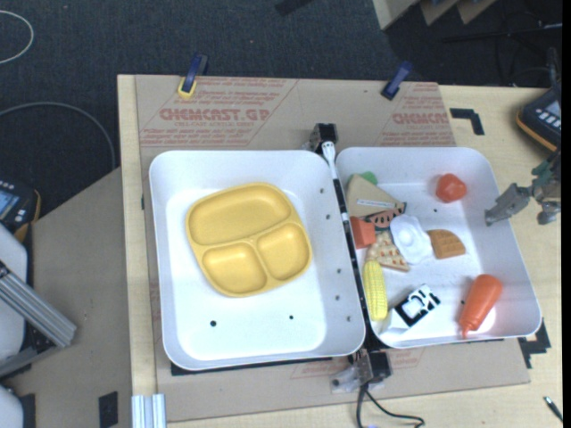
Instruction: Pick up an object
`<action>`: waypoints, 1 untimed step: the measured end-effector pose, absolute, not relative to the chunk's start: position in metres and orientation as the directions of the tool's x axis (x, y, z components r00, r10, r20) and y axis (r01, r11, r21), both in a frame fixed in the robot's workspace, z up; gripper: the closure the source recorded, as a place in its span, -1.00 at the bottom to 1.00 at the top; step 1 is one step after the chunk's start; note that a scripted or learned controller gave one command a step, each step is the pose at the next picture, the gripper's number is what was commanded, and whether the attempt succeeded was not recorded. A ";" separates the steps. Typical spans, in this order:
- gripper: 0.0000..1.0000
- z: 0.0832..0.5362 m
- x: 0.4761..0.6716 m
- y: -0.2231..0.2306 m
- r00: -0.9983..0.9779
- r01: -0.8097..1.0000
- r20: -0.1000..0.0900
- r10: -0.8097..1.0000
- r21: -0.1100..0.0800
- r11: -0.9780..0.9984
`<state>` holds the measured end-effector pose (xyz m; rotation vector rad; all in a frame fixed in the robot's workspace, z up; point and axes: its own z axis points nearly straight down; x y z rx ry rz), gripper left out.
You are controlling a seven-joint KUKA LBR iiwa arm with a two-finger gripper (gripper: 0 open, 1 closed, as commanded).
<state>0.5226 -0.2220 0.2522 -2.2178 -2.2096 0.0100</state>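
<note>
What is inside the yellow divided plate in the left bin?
Nothing visible: all three compartments of the yellow divided plate look bare. It lies in the left bin, and the bin floor under it is covered, so anything beneath cannot be seen.

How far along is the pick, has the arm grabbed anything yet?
Nothing looks picked yet. The tool sits at the right rim of the right bin, with nothing visibly in it. The toy food lies in that bin: tomato, carrot, corn. The yellow tray sits in the left bin. Reaching, grasping and lifting are all left.
</note>
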 end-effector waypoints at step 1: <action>-1.00 0.259 0.525 -0.221 0.000 1.000 0.000 1.000 0.000 0.000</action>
